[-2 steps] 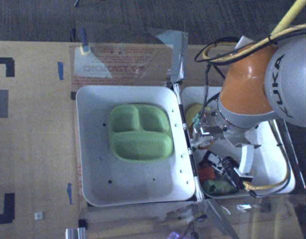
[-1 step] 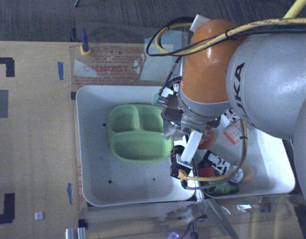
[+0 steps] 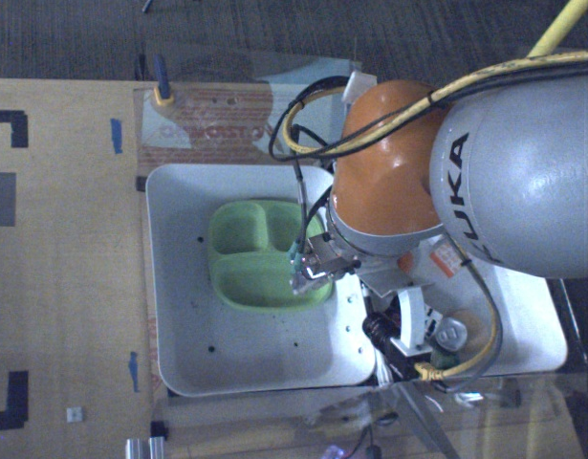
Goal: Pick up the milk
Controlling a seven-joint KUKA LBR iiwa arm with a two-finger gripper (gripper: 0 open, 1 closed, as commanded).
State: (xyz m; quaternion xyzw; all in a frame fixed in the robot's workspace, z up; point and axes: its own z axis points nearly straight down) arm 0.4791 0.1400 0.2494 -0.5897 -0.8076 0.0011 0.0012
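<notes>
The gripper [image 3: 308, 268] hangs over the right edge of the green tray [image 3: 246, 256], and how wide it stands cannot be told. Where the milk lies I cannot tell. The tray's visible compartments look bare, and right of the tray the arm [image 3: 485, 170] hides most of the other bin [image 3: 537, 347], where a small grey round thing [image 3: 451, 334] peeks out, too hidden to name. A descent here would probably catch the tray's rim and tilt or drag the tray. Or the grasp could close on nothing, with the milk elsewhere.
</notes>
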